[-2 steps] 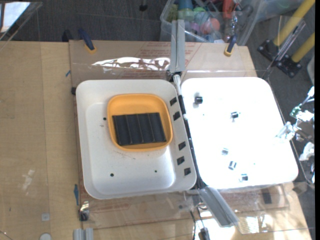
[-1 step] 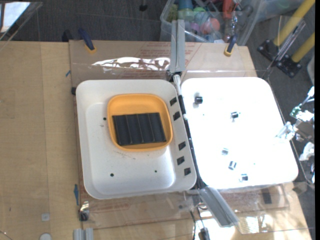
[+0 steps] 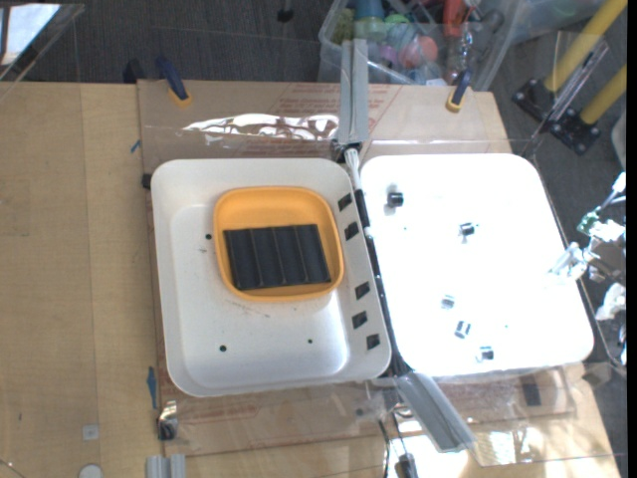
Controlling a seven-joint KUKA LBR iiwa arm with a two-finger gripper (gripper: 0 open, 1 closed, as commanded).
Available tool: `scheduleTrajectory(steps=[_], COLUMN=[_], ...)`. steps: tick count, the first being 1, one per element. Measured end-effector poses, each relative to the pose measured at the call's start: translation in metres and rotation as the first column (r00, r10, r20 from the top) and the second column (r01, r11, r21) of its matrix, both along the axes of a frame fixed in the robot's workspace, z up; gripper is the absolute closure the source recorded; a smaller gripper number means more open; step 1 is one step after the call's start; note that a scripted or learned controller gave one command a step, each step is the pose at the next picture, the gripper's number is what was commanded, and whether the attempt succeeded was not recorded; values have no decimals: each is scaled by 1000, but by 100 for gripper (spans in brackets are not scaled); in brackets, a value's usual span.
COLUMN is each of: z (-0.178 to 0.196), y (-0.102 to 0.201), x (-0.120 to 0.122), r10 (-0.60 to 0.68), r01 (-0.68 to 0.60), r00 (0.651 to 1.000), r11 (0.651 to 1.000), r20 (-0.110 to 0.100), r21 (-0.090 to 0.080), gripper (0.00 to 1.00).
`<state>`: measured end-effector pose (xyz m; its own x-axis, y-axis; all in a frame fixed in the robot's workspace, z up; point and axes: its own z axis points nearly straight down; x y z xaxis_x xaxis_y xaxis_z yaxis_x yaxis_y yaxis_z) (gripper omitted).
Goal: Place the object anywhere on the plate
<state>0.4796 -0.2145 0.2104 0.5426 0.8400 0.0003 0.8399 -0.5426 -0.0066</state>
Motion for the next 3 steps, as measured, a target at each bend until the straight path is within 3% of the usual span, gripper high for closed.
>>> scheduleTrajectory(steps=[3], z=[0], y=[0], x=[0], r10=[0], r01=[0], r00=[1000], r11=[1000], r20=[0], r21=[0], gripper=[0])
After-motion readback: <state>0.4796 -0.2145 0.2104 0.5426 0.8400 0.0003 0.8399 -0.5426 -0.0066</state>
